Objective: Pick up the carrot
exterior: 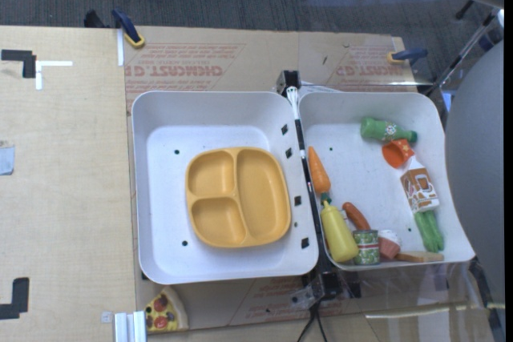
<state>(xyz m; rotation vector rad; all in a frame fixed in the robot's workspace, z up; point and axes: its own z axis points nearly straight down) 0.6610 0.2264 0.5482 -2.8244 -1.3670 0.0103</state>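
Carrot (318, 170) waiting at the right bin's (365, 104) left wall

We could not tell the fingers' state; we judged the grasp should close across the carrot's narrow width, clear of the wall and the yellow bottle (337, 232) below it.

carrot (318, 170) in right bin (365, 104), left side

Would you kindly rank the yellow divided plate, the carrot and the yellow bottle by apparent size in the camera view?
1. Yellow divided plate, clearly largest.
2. Yellow bottle.
3. Carrot, slightly smaller than the bottle; that gap is narrow.
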